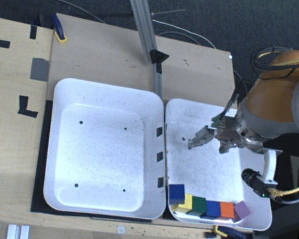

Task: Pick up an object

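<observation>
Blocks (206,206) lie in a row along the near edge of the right bin (195,118), touching one another: a blue one stacked at the left end above a yellow one, then green, blue, orange, and a purple one tilted against the near right corner. The hand (209,141) hangs over the middle of the same bin, well apart from the row and farther back than it, with its two fingers spread wide and nothing between them; one finger (198,139) points left toward the bin's dividing wall, the other sits nearer the arm. The arm (277,100), grey with an orange band, reaches in from the right over the bin's right rim. Bare speckled bin floor lies between the hand and the blocks. The left bin (102,148) sits just beside the right one, their rims touching. A grey metal bar (143,18) slants from the far side down to the junction of the two bins. Thin cables trail across the far end of the surface (2,120).
</observation>
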